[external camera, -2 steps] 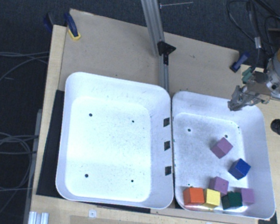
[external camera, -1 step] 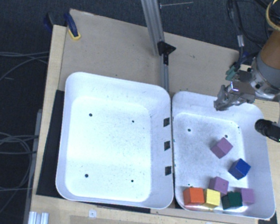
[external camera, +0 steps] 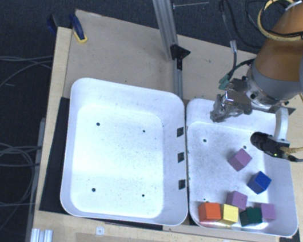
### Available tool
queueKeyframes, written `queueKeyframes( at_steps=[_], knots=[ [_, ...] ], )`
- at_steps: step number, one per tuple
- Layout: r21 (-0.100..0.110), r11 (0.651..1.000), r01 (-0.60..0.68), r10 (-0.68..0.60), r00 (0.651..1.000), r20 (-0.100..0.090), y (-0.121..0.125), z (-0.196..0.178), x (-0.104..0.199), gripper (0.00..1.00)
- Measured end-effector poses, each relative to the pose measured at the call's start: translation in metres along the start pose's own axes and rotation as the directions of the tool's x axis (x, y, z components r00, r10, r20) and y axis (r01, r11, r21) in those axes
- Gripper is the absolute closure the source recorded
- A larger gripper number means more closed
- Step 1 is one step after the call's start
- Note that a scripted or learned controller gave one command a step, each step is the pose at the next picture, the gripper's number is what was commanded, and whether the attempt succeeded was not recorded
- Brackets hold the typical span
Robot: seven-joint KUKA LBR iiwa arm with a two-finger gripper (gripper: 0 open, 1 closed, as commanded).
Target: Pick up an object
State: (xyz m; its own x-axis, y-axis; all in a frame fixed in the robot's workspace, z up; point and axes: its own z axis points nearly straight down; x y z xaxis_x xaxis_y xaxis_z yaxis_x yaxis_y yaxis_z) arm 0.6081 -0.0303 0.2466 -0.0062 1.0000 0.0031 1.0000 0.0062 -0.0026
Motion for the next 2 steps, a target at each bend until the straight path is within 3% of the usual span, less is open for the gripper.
queueKeyframes(
  at_steps=[2],
  knots=[
    [-0.004, 1.0, 0.001, -0.001, 1.0, 0.0, -0.008, -0.001, 0.109, 1.0]
  ],
)
